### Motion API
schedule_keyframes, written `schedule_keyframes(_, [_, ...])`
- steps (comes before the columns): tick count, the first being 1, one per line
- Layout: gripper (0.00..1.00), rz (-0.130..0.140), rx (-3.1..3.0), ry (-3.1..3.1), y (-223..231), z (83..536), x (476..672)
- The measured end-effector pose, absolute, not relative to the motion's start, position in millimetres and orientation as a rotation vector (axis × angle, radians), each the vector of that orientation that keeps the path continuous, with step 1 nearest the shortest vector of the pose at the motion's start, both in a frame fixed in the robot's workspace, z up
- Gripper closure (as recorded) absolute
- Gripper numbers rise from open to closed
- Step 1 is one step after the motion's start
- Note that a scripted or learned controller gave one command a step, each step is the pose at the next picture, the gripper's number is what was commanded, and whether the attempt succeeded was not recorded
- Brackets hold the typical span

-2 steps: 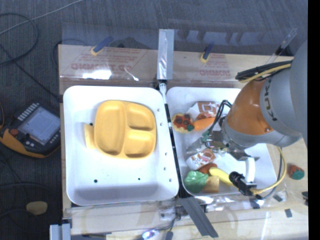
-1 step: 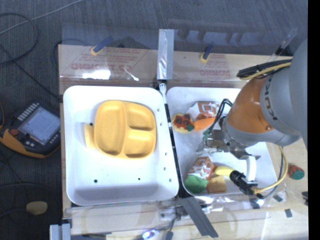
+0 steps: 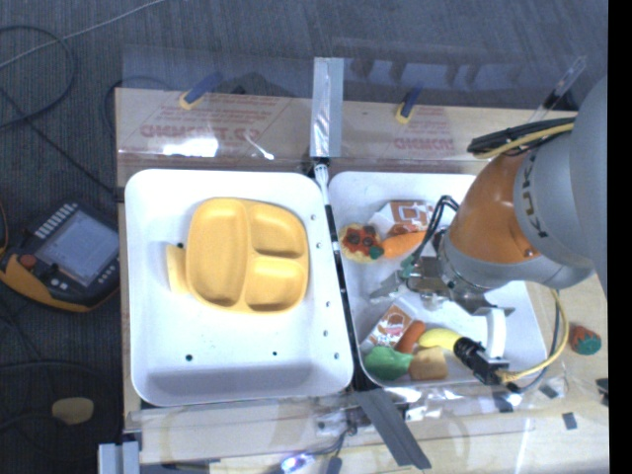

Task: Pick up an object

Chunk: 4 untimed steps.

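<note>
The arm's orange band (image 3: pixel 499 220) and grey wrist covered much of the right bin (image 3: pixel 346 197), so the gripper (image 3: pixel 427 276) showed merely as dark metal parts under it; whether it was open or held anything could not be told. At the near edge of that bin lay a green toy (image 3: pixel 387 361), a yellow banana-like piece (image 3: pixel 441 339), a tan lump (image 3: pixel 428 364) and a small carton (image 3: pixel 392 326). Farther back, a carrot (image 3: pixel 398 248) was partly hidden. The left bin (image 3: pixel 148 265) held a yellow divided tray (image 3: pixel 247 253).
</note>
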<state>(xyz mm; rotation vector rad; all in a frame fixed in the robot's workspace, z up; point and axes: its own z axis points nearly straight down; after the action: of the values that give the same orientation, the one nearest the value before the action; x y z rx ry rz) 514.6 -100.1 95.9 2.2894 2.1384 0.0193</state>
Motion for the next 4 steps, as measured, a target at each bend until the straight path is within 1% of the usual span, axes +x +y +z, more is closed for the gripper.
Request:
schedule_keyframes(1, [0.00, -0.007, 2.231, 2.220, -69, 180, 485.7])
schedule_keyframes(2, [0.00, -0.009, 2.215, 2.235, -102, 145, 587.6])
schedule_keyframes(3, [0.00, -0.006, 2.167, 2.281, -73, 180, 591.0])
schedule_keyframes(4, [0.00, -0.007, 2.218, 2.233, -70, 179, 599.0])
